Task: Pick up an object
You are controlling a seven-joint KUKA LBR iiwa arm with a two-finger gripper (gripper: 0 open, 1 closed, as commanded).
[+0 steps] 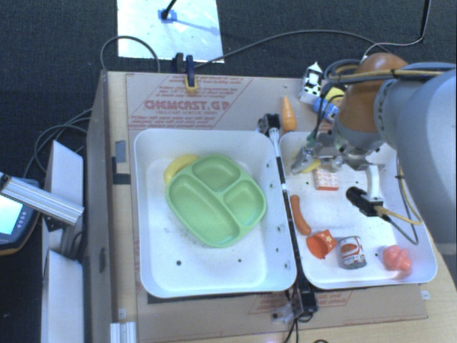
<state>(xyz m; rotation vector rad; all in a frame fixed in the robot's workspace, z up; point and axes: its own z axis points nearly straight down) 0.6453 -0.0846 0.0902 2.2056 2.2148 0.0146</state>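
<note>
The small red-and-white box (327,181) lies flat near the back of the right bin (421,263), just below and right of the gripper (312,157) in the camera view. Whether the jaws are spread cannot be told; nothing is visibly pinched.

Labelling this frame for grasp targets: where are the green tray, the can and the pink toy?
green tray (214,200), camera view, on its middle divider.
can (350,252), camera view, on its side label.
pink toy (397,258), camera view, on its rounded body.
</note>
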